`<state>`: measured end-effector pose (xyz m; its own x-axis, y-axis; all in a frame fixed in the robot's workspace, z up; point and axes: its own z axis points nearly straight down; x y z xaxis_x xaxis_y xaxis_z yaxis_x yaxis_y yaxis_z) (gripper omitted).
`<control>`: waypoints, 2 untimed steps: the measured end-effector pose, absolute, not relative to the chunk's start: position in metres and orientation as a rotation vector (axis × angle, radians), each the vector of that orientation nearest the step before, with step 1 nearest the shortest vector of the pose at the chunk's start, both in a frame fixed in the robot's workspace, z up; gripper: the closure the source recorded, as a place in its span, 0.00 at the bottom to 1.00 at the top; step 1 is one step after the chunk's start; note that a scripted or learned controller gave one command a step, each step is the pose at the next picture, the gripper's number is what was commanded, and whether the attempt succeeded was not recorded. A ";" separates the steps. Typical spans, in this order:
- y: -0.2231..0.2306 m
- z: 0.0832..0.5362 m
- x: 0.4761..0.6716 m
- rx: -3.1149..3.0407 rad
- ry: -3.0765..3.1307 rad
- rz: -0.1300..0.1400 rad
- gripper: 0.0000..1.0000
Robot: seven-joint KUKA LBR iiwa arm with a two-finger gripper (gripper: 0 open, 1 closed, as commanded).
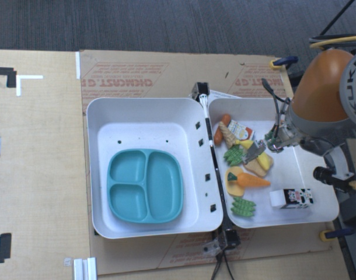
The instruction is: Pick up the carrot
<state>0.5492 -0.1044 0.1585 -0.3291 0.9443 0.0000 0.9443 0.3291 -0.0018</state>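
**Bench contents, left to right**

- Cardboard sheet (pixel 125 74) – one, lying flat under both bins.
- Left bin (pixel 91 156) – one, white and shallow. It holds one teal plate (pixel 146 185) with three compartments, set toward the near left of the floor.
- Right bin (pixel 297 171) – one, touching the left bin along its wall. All the loose things lie crowded in its left half.
- Reddish sausage (pixel 224 121) – one, at the far left corner, beside a tan bread piece (pixel 229 135) and a white-and-yellow packet (pixel 242 132).
- Leafy green (pixel 233 155) – one, mid-left.
- Yellow piece (pixel 231 184) – one, touching the carrot's thick end.
- Carrot (pixel 254 181) – one, orange. It lies flat in the near middle of the right bin with its tip pointing right. Nothing covers it from above.
- Pea pod (pixel 243 207) – one, just near of the carrot, making two green things in all.
- Tan lump (pixel 258 167) – one, with a yellow bit on its far side. It sits just beyond the carrot.
- Gripper (pixel 255 150) – one, low between the leafy green and the tan lump, just beyond the carrot and apart from it. Whether it is spread or pressed together cannot be told.
- Small carton (pixel 292 198) – one, white and black, well right of the carrot.
- Arm (pixel 324 92) – one, entering from the right.
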 end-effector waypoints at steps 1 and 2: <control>-0.103 0.094 0.520 -1.796 -2.584 -0.004 0.00; -0.104 0.103 0.522 -1.809 -2.579 -0.004 1.00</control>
